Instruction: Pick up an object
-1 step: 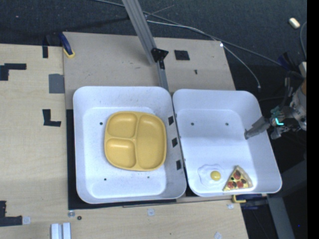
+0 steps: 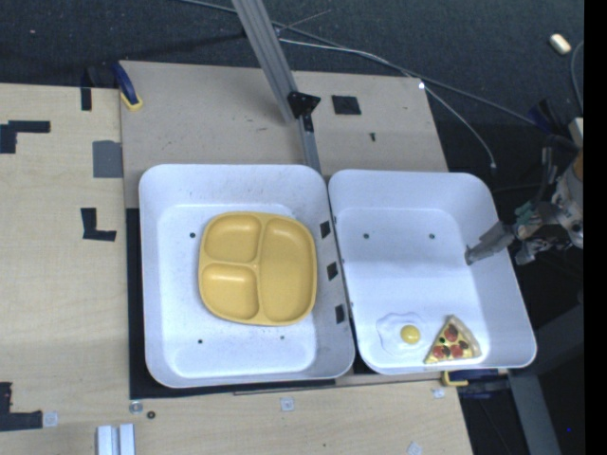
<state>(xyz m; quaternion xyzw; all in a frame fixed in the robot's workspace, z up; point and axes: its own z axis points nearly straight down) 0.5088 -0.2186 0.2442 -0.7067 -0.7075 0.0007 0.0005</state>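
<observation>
Right bin (image 2: 429, 197), near edge: toy pizza slice (image 2: 453, 341) in the near right corner, toy fried egg (image 2: 402, 332) just beside it on the left, the two apparently not touching. Either one would serve as the object to pick. The rest of that bin's floor is bare.

Left bin (image 2: 228, 180): yellow three-compartment plate (image 2: 257, 268) roughly at centre, lying flat, compartments bare.

Gripper (image 2: 474, 253): comes in over the right rim of the right bin, about halfway along that edge, with a grey fingertip pointing down and left toward the bin floor. It sits well apart from both toys, farther from the near edge than they are. Nothing is visible between the fingers. Whether the jaws are spread or closed I cannot tell; the tip is small and reads as a single dark wedge.

Risks, as judged from here:
- Pizza slice lies tight against the corner walls; a finger could strike the rim or wall on descent.
- Egg looks thin and flat; fingers may close over it and slip off.
- The toys lie close together, so a grasp on one may nudge the other.

No brand, label or legible writing visible anywhere on the bench (image 2: 218, 102).
</observation>
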